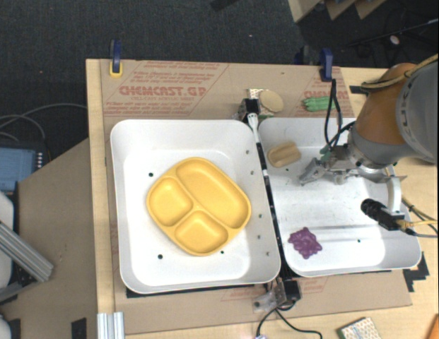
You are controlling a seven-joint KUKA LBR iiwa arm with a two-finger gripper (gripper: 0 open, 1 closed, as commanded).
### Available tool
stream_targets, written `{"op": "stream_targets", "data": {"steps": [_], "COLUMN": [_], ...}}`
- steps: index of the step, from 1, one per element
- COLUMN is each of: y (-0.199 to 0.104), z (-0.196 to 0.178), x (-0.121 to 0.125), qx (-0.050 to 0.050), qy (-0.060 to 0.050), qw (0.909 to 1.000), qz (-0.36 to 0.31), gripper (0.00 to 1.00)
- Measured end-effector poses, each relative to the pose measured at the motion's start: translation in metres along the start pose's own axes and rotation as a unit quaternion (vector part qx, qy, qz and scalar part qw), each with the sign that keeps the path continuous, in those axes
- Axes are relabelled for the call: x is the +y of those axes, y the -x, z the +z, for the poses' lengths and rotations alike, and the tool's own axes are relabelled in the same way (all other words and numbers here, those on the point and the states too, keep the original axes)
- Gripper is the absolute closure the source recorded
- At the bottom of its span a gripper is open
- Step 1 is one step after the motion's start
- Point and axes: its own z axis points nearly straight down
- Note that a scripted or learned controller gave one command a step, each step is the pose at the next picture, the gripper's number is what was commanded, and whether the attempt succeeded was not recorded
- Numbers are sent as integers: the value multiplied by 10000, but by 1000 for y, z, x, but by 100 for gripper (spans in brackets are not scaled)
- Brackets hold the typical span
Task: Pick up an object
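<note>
- Camera view gives me the gripper (309,174) low over the right bin (332,263), in its far half, with the grey fingers pointing to the left.
- From this slant I see the fingertips a little apart, and I see nothing between them, so I read the gripper as open and holding no object.
- Just beyond the fingertips, to the far left, lies a tan block (283,154), near the far left corner of the right bin; it looks apart from the fingers, not touched by them.
- Nearer to me in the same bin lies a small purple object (305,241), well apart from the gripper, close to the near wall.
- Behind the gripper the arm (392,119) comes in from the right, with its orange band above the wrist, and black cables hang from it to the gripper.
- A black part (380,214) sticks out over the right side of the right bin, below the wrist.
- In the left bin (134,147) sits a yellow divided tray (198,205) with three compartments, turned at a slant, about in the middle of the bin.
- Both bins rest on a brown cardboard sheet (170,87) with red printing; on it, beyond the right bin, I see a small green object (317,104) and a round tan disc (271,102).
</note>
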Motion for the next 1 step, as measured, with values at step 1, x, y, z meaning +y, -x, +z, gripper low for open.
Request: {"op": "stream_targets", "data": {"steps": [1], "y": [83], "z": [0], "x": [-34], "qx": [65], "qy": [-40], "qw": [10000], "qz": [28], "gripper": [0]}}
